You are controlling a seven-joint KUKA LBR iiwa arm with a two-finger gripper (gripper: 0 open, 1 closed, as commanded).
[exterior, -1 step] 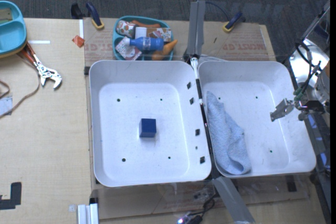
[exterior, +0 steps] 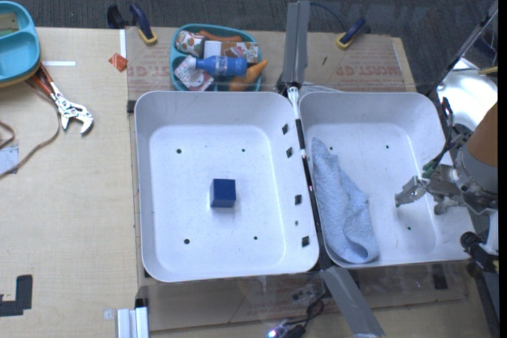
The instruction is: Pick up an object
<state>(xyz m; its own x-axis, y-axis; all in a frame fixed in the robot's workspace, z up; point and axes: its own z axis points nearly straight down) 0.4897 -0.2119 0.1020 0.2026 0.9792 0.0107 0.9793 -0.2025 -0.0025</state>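
The robot arm (exterior: 483,162) is reaching in from the right, much of it cut off by the frame edge, so that only part of its grey body and a trace of orange are showing. Its gripper (exterior: 417,195) is hanging low over the right bin (exterior: 372,103), near that bin's right wall; the fingers are small and blurred against the white floor, and it is impossible to tell whether the pincer is released or clenched. Nothing can be seen between them. A pale blue cloth (exterior: 342,206) is lying crumpled along the right bin's left side, well apart from the gripper. In the left bin (exterior: 158,115), a small blue cube (exterior: 223,193) is sitting alone near the middle of the floor. Behind the bins, a teal bowl (exterior: 215,59) is holding a jumble of packets and a blue bottle, their labels too small to read. A wrench (exterior: 70,112) is lying on the bench at left, beside a light blue tray (exterior: 16,43) that is cropped by the edge.
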